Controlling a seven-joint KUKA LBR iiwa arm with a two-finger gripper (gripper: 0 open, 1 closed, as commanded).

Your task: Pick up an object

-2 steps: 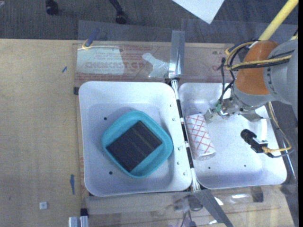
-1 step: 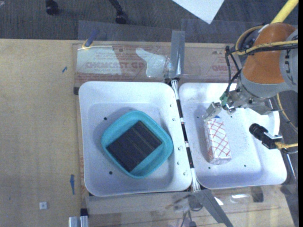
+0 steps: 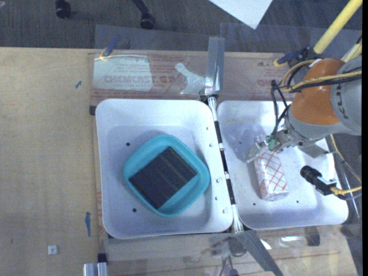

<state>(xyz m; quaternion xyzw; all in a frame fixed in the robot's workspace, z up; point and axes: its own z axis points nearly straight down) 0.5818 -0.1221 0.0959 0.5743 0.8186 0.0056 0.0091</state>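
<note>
A white pouch with a red grid pattern lies in the right bin, its long side running from upper left to lower right. My gripper is low over the pouch's upper end, at or very near its crumpled top. The grey arm with its orange band comes in from the right above the bin. In the left bin sits a teal dish turned cornerwise, with a dark ribbed square slab inside it.
A black plug on a yellow cable hangs over the right bin's right side, close to the pouch. Cables loop around the arm's wrist. A ridge with screws divides the two bins. Behind them runs a taped plastic strip.
</note>
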